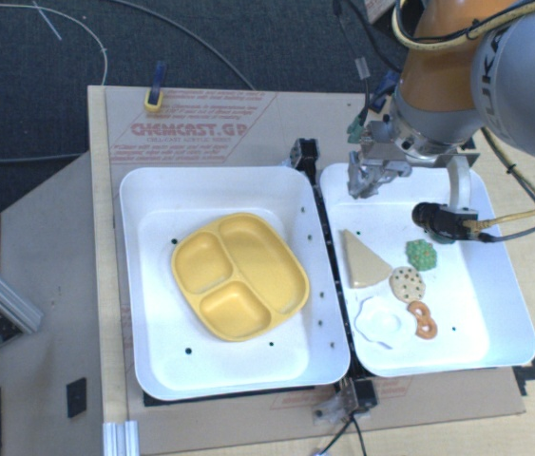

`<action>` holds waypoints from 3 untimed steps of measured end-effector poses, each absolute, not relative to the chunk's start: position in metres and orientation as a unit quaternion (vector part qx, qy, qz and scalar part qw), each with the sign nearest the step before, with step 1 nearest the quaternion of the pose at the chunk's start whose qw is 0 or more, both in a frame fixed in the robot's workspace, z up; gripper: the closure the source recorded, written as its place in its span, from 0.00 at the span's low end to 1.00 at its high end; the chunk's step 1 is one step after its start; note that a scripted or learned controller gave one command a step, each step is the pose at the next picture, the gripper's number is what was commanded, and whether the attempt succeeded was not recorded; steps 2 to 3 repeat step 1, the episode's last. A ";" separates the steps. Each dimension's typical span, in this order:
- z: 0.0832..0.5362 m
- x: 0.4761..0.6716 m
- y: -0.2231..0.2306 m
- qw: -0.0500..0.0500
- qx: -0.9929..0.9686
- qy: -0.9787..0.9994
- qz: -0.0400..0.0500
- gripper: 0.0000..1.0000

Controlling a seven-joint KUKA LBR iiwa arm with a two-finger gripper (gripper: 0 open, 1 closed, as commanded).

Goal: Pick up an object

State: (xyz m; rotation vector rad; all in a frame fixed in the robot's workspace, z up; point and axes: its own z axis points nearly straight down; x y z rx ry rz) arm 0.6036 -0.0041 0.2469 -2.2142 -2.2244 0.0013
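Observation:
In the right bin (495, 340) lie a tan wedge-shaped slice (362, 259), a green broccoli piece (421, 253), a speckled round cookie (406, 282), an orange pretzel (424, 320) and a white fried egg (378, 321). My gripper (366, 184) hangs over the bin's upper left part, above the wedge's tip and apart from it. Its fingers (355, 185) point down and stand slightly apart, with nothing between them. The yellow three-compartment plate (238, 275) rests in the left bin (143, 245).
A black clip (303, 150) sits at the top of the divider between the bins. A black cable end (443, 221) hangs from the arm over the right bin's upper middle. Cardboard (191, 126) lies behind the bins, with a blue-and-yellow clamp (156, 91).

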 end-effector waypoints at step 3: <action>0.231 0.615 0.049 0.001 -0.705 -0.709 0.000 1.00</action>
